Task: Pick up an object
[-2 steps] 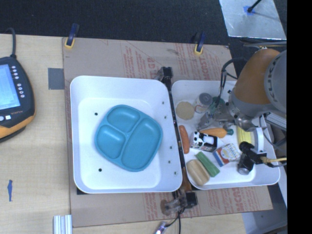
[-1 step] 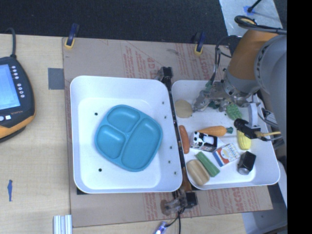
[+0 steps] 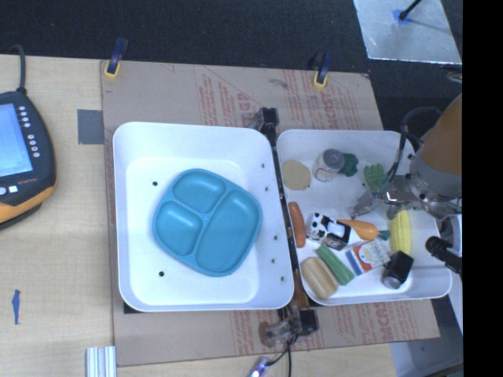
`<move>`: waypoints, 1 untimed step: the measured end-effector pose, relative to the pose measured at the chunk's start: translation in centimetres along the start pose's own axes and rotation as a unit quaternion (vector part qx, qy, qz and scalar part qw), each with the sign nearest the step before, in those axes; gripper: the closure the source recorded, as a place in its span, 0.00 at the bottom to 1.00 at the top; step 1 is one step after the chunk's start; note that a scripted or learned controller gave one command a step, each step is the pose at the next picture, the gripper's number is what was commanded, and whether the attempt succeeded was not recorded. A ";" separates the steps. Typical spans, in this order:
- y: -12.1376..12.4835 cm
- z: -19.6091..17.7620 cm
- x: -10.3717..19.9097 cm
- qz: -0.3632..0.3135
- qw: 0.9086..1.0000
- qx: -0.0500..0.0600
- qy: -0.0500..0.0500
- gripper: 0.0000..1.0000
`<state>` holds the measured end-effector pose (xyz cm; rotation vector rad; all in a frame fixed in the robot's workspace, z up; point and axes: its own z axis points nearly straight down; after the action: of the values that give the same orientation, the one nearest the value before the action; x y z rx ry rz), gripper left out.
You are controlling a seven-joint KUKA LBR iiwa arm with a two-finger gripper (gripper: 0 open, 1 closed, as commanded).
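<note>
on the cardboard-covered bench (image 3: 236, 93), two white bins (image 3: 134, 289); gripper (image 3: 385, 199) state unclear.

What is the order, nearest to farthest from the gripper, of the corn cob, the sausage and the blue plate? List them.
1. Corn cob, right bin, just below the gripper in the camera view.
2. Sausage, left edge of the right bin.
3. Blue plate, left bin.
</note>
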<state>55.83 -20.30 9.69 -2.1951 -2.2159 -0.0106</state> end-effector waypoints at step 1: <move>9.8 0.4 -0.6 0.003 1.000 -0.005 -0.010 0.00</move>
<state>65.65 -20.80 9.20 -2.2161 -2.2237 0.0011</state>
